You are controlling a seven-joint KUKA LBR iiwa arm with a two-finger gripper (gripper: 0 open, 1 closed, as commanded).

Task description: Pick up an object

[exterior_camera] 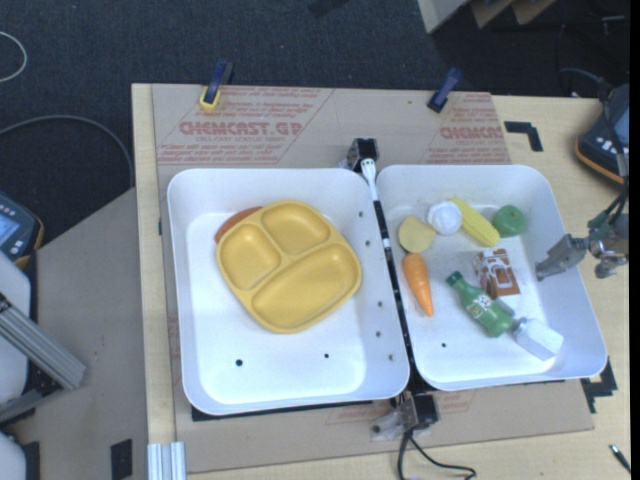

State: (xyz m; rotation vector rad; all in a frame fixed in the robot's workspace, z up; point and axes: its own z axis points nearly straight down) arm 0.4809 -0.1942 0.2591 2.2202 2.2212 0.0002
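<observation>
The right bin holds several small items. Among them are an orange carrot, a green bottle and a brown and white packet. A pale yellow lump, a white ball, a yellow banana-like piece, a green piece and a white piece also lie there. My gripper hangs at that bin's right rim, to the right of the packet. It is open, with one grey finger over the bin and nothing between the fingers.
The left bin holds a yellow divided plate with an orange-red thing peeking out from under its upper left edge. A black and white divider runs between the bins. Clamps sit at the board's far edge.
</observation>
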